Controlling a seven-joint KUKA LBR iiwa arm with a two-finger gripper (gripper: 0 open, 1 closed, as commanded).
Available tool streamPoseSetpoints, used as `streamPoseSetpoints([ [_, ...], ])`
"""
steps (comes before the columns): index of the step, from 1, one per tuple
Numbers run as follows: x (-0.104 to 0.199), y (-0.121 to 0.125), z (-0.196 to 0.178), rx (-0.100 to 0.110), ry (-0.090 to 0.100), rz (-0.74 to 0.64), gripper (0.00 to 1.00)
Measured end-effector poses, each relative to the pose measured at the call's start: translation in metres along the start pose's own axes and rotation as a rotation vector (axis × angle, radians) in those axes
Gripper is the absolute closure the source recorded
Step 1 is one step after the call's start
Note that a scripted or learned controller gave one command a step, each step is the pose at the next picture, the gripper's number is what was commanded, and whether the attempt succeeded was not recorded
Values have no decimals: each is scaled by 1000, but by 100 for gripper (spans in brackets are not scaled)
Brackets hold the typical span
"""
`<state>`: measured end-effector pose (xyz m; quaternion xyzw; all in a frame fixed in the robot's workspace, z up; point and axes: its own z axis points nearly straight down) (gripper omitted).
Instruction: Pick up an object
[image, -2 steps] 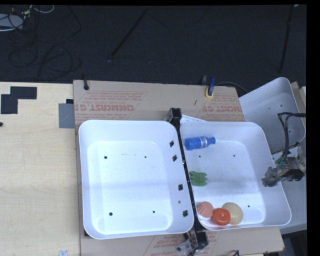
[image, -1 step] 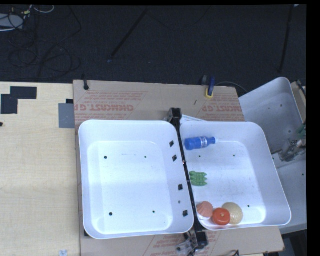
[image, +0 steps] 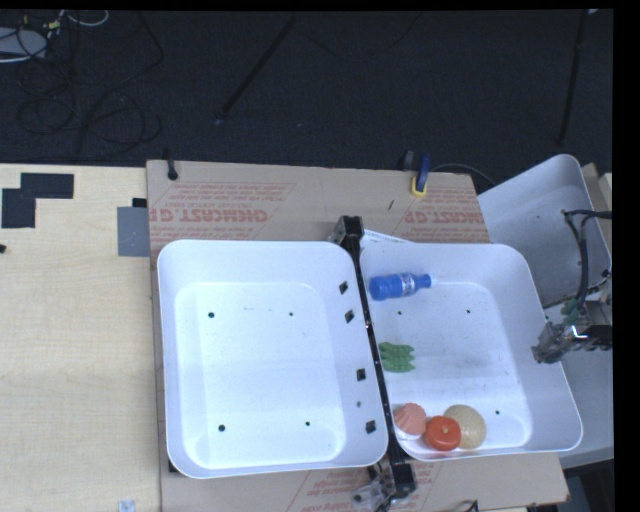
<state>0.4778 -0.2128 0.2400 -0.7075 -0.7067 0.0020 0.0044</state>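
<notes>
We find our gripper (image: 556, 344) at the far right of the camera view, just outside the right rim of the right-hand bin (image: 540, 300), and it is too small and dark against the bench for us to tell how wide it stands. Nothing is visibly held. The candidates all lie in that right bin: a blue bottle (image: 399, 286) on its side near the back left, close to the divider where the two bins meet; a small green object (image: 396, 357) by the left wall at mid-depth; and, in the front left corner, a cluster of three round pieces, pinkish (image: 409, 418), red (image: 442, 433) and pale yellow (image: 466, 425), which touch or nearly touch one another. To do this step well, we judge the bottle or the green piece the better target, since each lies apart from its neighbours. For the bottle we would turn the wrist so the closing direction runs across its narrow body rather than along its length, and centre on the body so it cannot roll out. The green piece sits near the wall, so we would check clearance on that side. The clustered rounds risk a crowded, slipping grasp. The left-hand bin (image: 190, 300) plays no part.
</notes>
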Motion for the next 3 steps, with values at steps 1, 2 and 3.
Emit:
streamPoseSetpoints([
  [1, 0, -2, 30, -4, -1, -1, 100],
  [2, -1, 24, -60, -17, -7, -4, 100],
  [3, 0, -4, 19, -1, 0, 0, 100],
])
